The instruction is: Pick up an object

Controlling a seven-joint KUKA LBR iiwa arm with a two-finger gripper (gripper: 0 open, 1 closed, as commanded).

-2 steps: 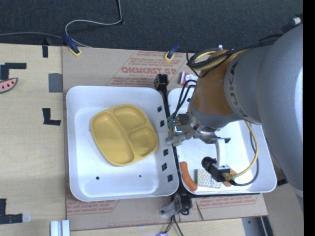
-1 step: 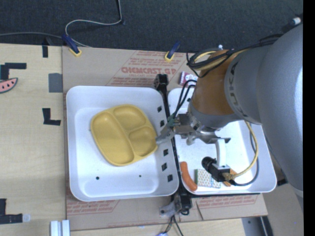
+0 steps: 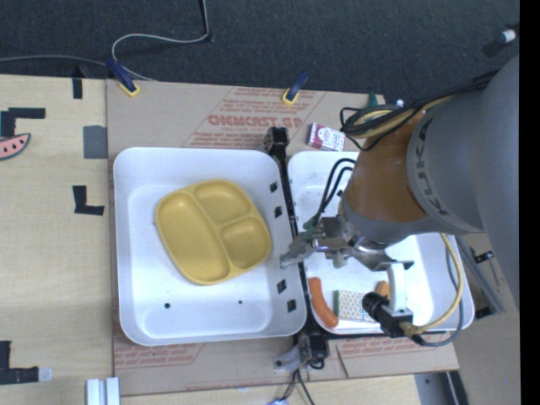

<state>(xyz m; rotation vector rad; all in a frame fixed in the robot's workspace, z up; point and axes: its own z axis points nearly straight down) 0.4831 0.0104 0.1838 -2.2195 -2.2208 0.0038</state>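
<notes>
The grey arm with its orange band (image 3: 388, 171) reaches in from the right and hangs over the right bin (image 3: 308, 171). Its gripper (image 3: 327, 247) points down near that bin's left wall, largely covered by the wrist. Just below the gripper, on the bin floor, lies a red-orange sausage-shaped toy (image 3: 321, 302). Beside it sit a green and white packet (image 3: 350, 305) and a small orange piece (image 3: 382, 289). A yellow divided plate (image 3: 213, 229) rests in the left bin (image 3: 143, 251), well apart from the gripper.
A black divider strip (image 3: 283, 201) runs between the two bins. A small printed packet (image 3: 323, 137) lies on the cardboard behind the right bin. Cables (image 3: 422, 327) loop off the wrist across the right bin's front corner.
</notes>
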